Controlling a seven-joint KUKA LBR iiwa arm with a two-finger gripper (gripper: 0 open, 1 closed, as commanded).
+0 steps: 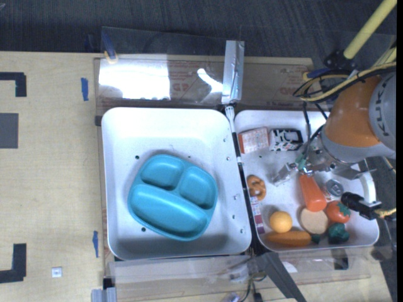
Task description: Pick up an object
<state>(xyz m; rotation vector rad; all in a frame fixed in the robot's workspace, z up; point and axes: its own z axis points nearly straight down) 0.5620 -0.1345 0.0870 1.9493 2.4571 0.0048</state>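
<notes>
My gripper (286,172) hangs low over the middle of the right bin (274,116), at the end of the grey arm with its orange band (354,121). Just to its right lies an orange cylinder (312,192), close to the gripper; I cannot tell if they touch. A pretzel (255,185) lies to its left by the bin's wall. Near the front are an orange ball (280,221), a carrot (289,237), a tan round biscuit (313,220), a tomato (338,212) and a small green piece (339,233). A red-and-white box (253,139) and a black-and-white carton (285,138) lie at the back.
The left bin (119,168) holds a blue divided plate (173,195). A clear plastic sheet and a grey strip (233,71) stand behind the bins. Yellow and black cables (321,80) hang near the arm at the upper right.
</notes>
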